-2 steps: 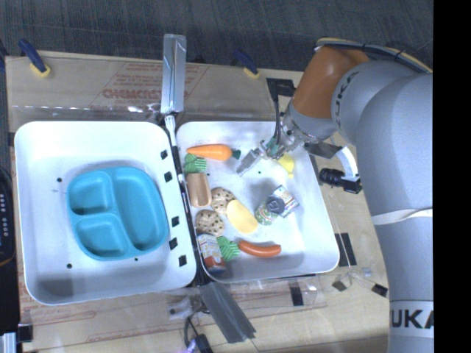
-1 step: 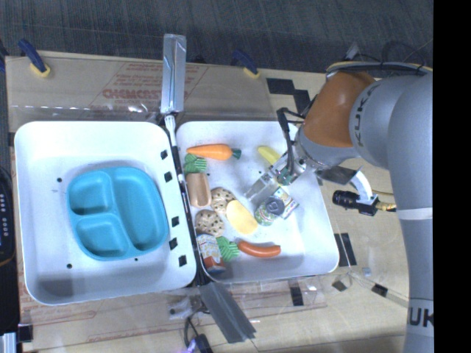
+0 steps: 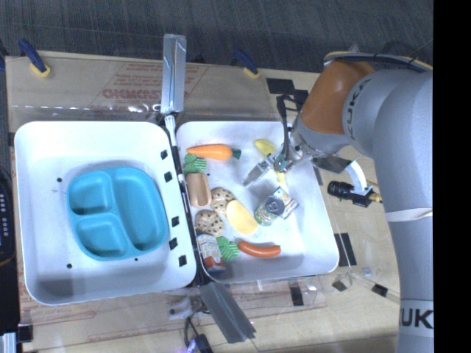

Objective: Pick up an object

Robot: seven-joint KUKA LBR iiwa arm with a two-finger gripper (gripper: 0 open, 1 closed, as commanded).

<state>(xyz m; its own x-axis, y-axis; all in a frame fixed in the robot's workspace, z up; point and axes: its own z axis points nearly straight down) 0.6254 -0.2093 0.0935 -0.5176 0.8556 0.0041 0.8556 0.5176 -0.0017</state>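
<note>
Two bins side by side on my bench. The left bin (image 3: 44,160) has just a divided tray (image 3: 116,212) sitting in its middle. The right bin (image 3: 316,226) holds everything else: a carrot (image 3: 210,152) along the far edge, a banana (image 3: 266,147) to its right, a hot dog bun (image 3: 198,189) by the left wall with two cookies (image 3: 214,208) beside it. A lemon (image 3: 241,216) sits mid-bin with a can (image 3: 274,207) touching its right side, and a sausage (image 3: 258,249) lies nearest the front. My gripper (image 3: 266,169) hangs between banana and can (just above the can).
</note>
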